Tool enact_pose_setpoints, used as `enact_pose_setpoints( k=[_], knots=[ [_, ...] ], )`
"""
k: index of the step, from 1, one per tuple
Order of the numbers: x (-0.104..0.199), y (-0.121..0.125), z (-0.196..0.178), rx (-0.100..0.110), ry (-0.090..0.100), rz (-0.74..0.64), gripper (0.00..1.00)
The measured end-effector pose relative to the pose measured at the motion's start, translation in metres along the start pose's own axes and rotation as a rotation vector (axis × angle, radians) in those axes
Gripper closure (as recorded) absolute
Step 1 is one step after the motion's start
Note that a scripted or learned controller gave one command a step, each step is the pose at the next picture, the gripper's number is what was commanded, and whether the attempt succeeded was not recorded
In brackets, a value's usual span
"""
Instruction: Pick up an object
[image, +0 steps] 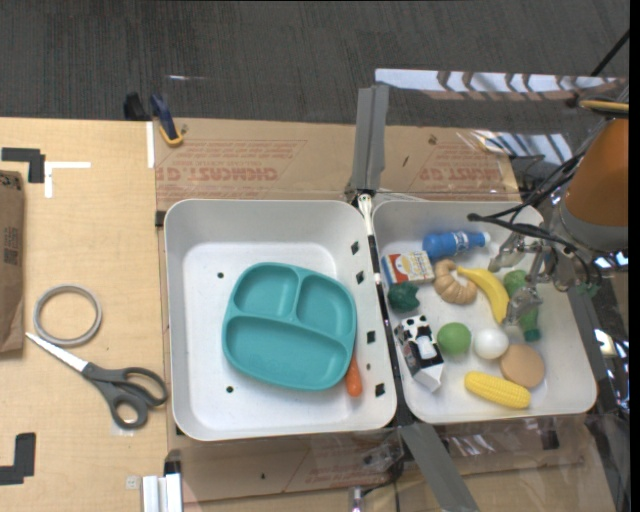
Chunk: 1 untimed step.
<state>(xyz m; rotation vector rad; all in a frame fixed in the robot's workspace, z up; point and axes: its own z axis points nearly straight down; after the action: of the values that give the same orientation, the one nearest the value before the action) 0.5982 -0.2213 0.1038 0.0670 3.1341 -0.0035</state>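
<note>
Bench (80, 250) of pale wood grain carries flattened brown cardboard (260, 165) along its far edge, with dark ribbed carpet (250, 50) beyond. Two shallow white bins sit side by side on it, glossy and round-cornered. The left bin (195, 300) holds a teal divided plate (290, 325) of smooth plastic at its centre, and a small orange carrot (353, 378) lies just beside the plate's near right edge. The right bin (570, 395) is crowded with toy food: a yellow banana (488, 290) and a tan croissant (458, 285) near the middle, a blue bottle (450, 242) toward the far edge, a red-and-white carton (408, 268) and a dark green lump (403, 297) by the left wall, a black-and-white milk carton (422, 350), a green ball (454, 338), a white egg (490, 344), a tan oval (522, 366) and a bumpy yellow corn cob (497, 389) at the near edge. The grey arm with its orange band (600, 175) comes over the right wall; the gripper (522, 300) hangs low over a green object (520, 290) by the banana, and I cannot tell how far its fingers are parted or whether they grasp anything. On the bench's left edge lie grey-handled scissors (110, 385) and a tape ring (67, 314)
</note>
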Motion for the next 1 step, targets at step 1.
enact_pose_setpoints(
  k=[1],
  knots=[
    [0.0113,0.0013,0.0100,-0.001,0.002,0.151,0.00]
  ],
)
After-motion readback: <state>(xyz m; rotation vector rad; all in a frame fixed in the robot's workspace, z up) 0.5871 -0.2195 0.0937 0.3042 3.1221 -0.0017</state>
